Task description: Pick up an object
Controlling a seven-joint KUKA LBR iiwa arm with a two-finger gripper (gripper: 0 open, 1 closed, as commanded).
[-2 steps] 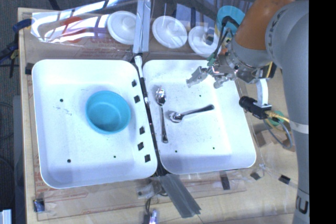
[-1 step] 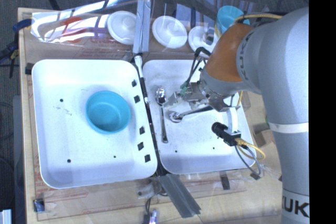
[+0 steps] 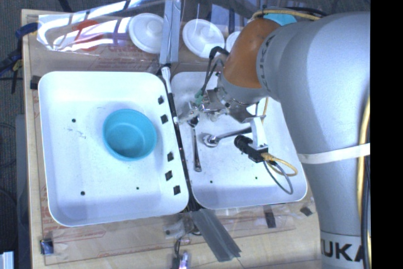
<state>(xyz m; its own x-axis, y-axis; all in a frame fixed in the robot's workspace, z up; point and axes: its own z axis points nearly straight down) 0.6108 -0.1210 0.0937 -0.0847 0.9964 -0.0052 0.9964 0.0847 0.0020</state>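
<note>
Left bin [image 3: 63,91]: one blue bowl [image 3: 130,133], upright, near the middle.
Right bin [image 3: 277,189]: a thin rod [image 3: 197,154] near the left wall; a shiny utensil [image 3: 217,138] just beside it.
End effector [image 3: 200,109]: low over the right bin's far left part; spread or pressed together cannot be told.
Count: two bins on the counter [image 3: 283,233], one bowl, two metal pieces.

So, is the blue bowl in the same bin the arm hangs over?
No, the blue bowl sits in the view's left bin; the arm is over the right bin.
</note>
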